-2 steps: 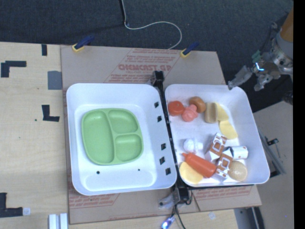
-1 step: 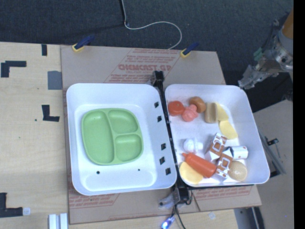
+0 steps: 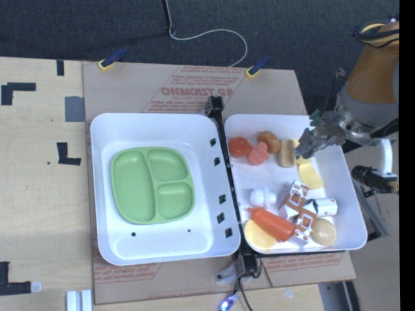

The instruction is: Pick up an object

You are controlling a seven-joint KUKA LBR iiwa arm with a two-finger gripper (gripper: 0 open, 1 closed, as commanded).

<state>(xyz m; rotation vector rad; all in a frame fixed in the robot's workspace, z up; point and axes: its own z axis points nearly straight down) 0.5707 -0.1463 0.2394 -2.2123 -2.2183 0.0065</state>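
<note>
The arm is reaching in at the frame's right, its gripper hanging over the right bin. Whether anything is being pinched, I cannot tell. The tan piece is lying just left of the tip, long axis running up-down in frame.

A green divided tray lies in the left bin; cardboard sheet covers the counter.

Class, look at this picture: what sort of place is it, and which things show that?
Probably a robotics lab test bench: a robot arm, two white bins of toy food, and cardboard sheet clamped underneath.
</note>
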